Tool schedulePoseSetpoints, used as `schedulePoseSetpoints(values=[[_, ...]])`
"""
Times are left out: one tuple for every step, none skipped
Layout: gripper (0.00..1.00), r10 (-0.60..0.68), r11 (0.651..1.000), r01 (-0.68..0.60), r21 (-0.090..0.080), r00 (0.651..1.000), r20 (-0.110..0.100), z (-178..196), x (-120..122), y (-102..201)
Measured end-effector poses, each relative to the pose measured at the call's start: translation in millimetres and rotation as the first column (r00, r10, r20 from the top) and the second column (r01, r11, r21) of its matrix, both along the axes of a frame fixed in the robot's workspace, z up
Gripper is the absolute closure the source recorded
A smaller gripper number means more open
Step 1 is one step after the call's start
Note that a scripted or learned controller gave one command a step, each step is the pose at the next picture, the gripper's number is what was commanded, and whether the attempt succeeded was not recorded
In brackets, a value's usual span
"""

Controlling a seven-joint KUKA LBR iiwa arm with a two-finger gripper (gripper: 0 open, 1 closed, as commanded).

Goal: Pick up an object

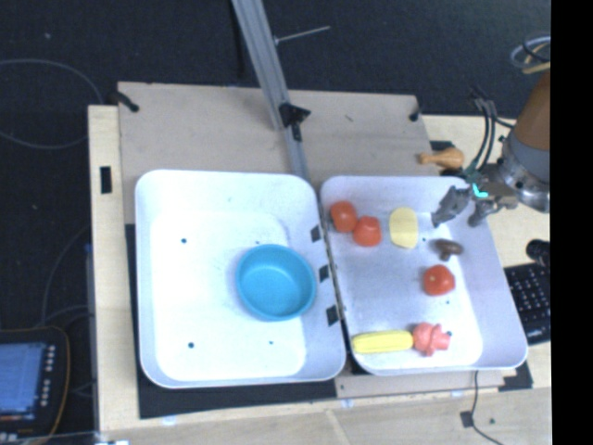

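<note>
- hand (pixel 460 209) over top-right of the right bin (pixel 491 341), fingers spread open, nothing btwn them
- small brown thing (pixel 448 247) just below it, red ball (pixel 438 280) further down
- blue bowl (pixel 274 282) sits in left bin (pixel 167 341)

Both bins are plain white: the left bin (pixel 167 341) holds a bright blue bowl (pixel 274 281), while the right bin (pixel 496 332) carries two red-orange balls (pixel 344 216) (pixel 367 231), a pale yellow piece (pixel 403 227), a small brown thing (pixel 448 247), a red ball (pixel 438 280), a yellow banana-like piece (pixel 382 342) and a pink toy (pixel 430 338). The bench (pixel 204 119) is pale tan, the floor around it near black, and a blue screen (pixel 23 378) glows at the lower left of the frame. At the right, the gripper (pixel 463 207) is dark grey with a small teal glint.
</note>
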State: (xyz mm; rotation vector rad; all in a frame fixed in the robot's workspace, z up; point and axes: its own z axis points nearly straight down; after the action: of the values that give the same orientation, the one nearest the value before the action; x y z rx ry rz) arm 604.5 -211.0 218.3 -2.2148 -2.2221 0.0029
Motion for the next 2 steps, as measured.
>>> schedulePoseSetpoints(values=[[0.0,0.001,1.0,-0.001,-0.002,1.0,0.008,4,2,0],[0.0,-0.003,1.0,0.003,-0.005,1.0,0.001,-43,8,-8]])
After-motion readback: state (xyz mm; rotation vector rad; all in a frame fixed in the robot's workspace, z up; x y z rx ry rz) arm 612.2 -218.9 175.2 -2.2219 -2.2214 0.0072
